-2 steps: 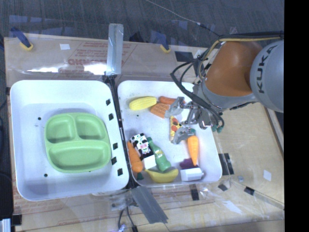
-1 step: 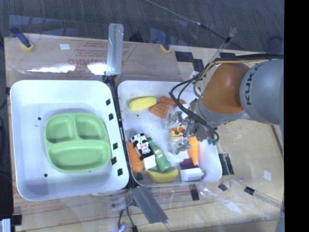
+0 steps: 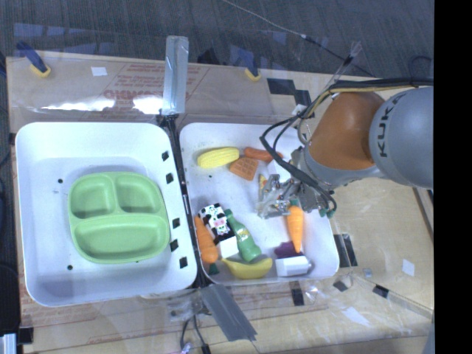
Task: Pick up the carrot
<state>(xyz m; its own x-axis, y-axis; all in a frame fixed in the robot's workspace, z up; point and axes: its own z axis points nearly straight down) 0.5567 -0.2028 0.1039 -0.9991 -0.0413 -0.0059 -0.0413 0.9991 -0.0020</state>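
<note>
Hovering low in the right bin [image 3: 188,198], your claw [image 3: 274,198] sits just left of the carrot [image 3: 296,227], apart from it. I cannot tell its grip state. Closing here risks missing, or nudging the carrot toward the purple block [image 3: 287,251] below.

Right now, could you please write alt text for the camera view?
The gripper hangs low over the right bin, a carrot lying just beside it among toy foods. A green plate sits in the left bin.
</note>
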